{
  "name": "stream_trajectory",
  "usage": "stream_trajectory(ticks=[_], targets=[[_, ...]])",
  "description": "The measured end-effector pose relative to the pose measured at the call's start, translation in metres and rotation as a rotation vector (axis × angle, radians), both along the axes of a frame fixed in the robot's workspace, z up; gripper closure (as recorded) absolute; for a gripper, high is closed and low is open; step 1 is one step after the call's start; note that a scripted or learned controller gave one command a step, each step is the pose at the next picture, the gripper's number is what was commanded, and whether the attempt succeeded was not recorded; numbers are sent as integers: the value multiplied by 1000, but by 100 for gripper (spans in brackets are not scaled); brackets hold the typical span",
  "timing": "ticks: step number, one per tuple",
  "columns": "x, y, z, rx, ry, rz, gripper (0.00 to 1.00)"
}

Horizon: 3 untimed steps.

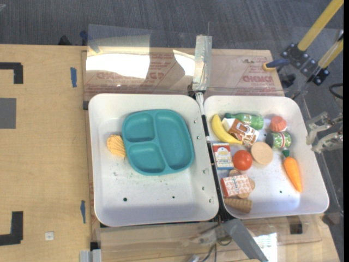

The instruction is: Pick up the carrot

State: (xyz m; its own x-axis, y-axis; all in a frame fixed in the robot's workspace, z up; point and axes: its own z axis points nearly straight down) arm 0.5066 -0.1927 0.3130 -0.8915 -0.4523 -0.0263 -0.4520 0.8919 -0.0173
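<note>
Two shallow white bins sit side by side on the bench. The left bin [101, 201] holds one teal divided plate [158, 141] with three compartments, and one small yellow-orange ridged piece [115, 144], shell-like, touching the plate's left edge.

The right bin [313, 198] is crowded along its left and upper part. I count one banana [221, 130], one green bottle-like item [244, 117] lying at the top, one small brown and orange carton [242, 131] beside the banana, one red ball [278, 123], one green and white round piece [282, 140], one tan disc [262, 153], one red tomato [242, 160], one small white and red box [222, 155], one red and white carton [237, 185] and one brown bread-like piece [239, 203] at the bottom. The printing on the cartons is too small to read.

The carrot [293, 172] lies alone at the right of that bin, pointing toward the lower right, apart from the other food and near the right wall.

Behind the bins, clear sheeting carries red lettering, too faint to make out.

At the far right edge of the frame, beside the right bin's wall, a pale metallic gripper [322, 134] hangs outside the bin. I cannot tell whether it is spread or closed. It is well clear of the carrot.
</note>
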Motion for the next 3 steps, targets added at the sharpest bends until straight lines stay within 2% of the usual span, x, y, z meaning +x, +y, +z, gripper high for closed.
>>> stream_trajectory(ticks=[1, 2, 3], targets=[[-14, 50, -18, 1, 27, 221, 100], [-1, 50, -14, -7, 23, 641, 100], [-26, 39, -66, -10, 28, 913, 100]])
